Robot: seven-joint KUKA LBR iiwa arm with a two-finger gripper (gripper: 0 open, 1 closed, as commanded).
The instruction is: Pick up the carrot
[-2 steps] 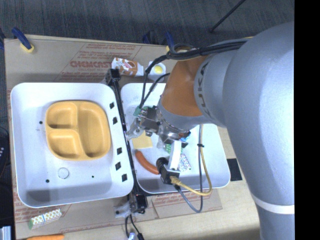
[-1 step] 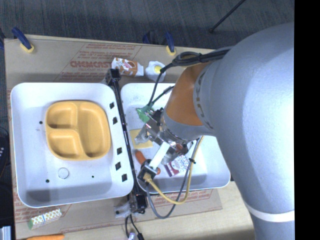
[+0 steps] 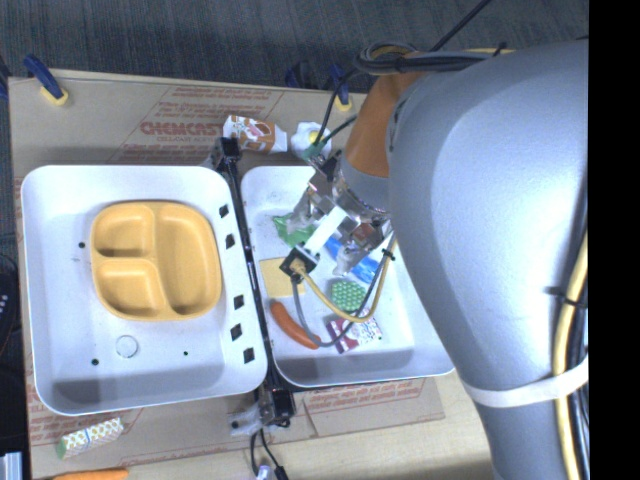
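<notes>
Two shallow white bins sit side by side on the desk (image 3: 180, 118), which is covered by printed brown cardboard. The left bin (image 3: 50, 298) holds a yellow divided plate (image 3: 155, 258) with three compartments, lying flat in the bin's upper middle, and a small round clear disc (image 3: 126, 346) below it near the bin's lower part.

The right bin (image 3: 400, 363) holds a jumble of small things: the carrot (image 3: 294, 325), a green leafy item (image 3: 292, 230) near the upper middle, a blue packet (image 3: 364, 271), a round green dotted piece (image 3: 347, 294), a flat yellow piece (image 3: 283, 283) and a small patterned card (image 3: 348, 336) at the lower right of the pile.

The carrot is a short orange stick, lying on the bin floor at the lower left of the right bin, slanted from upper left to lower right, close to the dividing wall between the bins. The flat yellow piece lies just above it, and the patterned card is just to its right.

The claw (image 3: 335, 236) hangs over the middle of the right bin, above the green leafy item and the blue packet, well up and to the right of the carrot. The wrist hardware and cables hide its tips, so how far it is open cannot be told, nor whether it touches anything.
</notes>
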